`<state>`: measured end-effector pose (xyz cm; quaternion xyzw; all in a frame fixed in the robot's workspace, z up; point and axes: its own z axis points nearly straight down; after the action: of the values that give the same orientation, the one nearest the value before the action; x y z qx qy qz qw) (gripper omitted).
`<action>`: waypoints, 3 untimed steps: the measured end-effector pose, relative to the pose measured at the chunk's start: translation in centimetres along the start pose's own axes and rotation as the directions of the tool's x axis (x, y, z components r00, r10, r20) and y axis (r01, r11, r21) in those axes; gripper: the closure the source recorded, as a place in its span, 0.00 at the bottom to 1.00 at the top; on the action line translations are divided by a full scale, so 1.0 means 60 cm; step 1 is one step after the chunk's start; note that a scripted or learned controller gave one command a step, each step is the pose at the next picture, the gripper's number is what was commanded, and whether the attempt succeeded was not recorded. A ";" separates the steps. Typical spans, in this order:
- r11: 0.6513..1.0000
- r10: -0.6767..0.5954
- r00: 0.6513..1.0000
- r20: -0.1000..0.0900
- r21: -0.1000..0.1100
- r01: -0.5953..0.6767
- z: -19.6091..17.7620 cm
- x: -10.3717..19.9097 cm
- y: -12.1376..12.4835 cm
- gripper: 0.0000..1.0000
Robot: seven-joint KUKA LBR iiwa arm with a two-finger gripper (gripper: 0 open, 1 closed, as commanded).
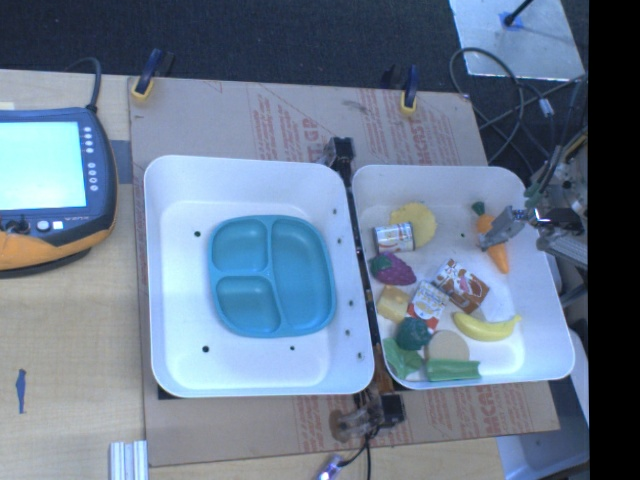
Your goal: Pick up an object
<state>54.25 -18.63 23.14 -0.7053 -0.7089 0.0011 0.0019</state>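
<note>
Nearest me, at the front edge of the worktop [70, 368], a small dark clip [362, 420] with a trailing wire sits by the seam between the two bins. Far left lies a control tablet [45, 173] with a pale glowing screen and an orange underside. Next comes the left bin [160, 268], shallow, glossy white plastic with rounded corners, carrying a smooth blue plate [272, 275] split into three compartments.

The right bin [560, 318] holds the things to be picked up, all small plastic toy foods. There is a little can [394, 235] on its side touching a lumpy yellow fruit [417, 222], purple grapes [392, 266], and a red and white packet [452, 288]. A curved banana [485, 326] and a green pod [450, 370] lie at the front. An orange carrot [497, 253] lies near the bin's right wall.

From the right edge the grey arm reaches in low over that wall, its gripper [506, 226] slanting down to the left, its tip just beside the carrot. Whether it is clenched or released I cannot tell, and nothing visibly sits in it.
</note>
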 end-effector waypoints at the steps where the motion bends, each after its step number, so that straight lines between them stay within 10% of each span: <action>1: 1.000 -0.002 1.000 -0.003 0.002 0.002 0.234 0.011 0.129 0.00; 2: 1.000 -0.002 1.000 0.001 -0.002 0.002 0.231 0.145 0.192 0.00; 3: 1.000 0.001 1.000 0.003 0.000 -0.001 0.192 0.041 0.036 0.00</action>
<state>56.37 -16.13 11.60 -0.7057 -0.7085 0.0019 0.0009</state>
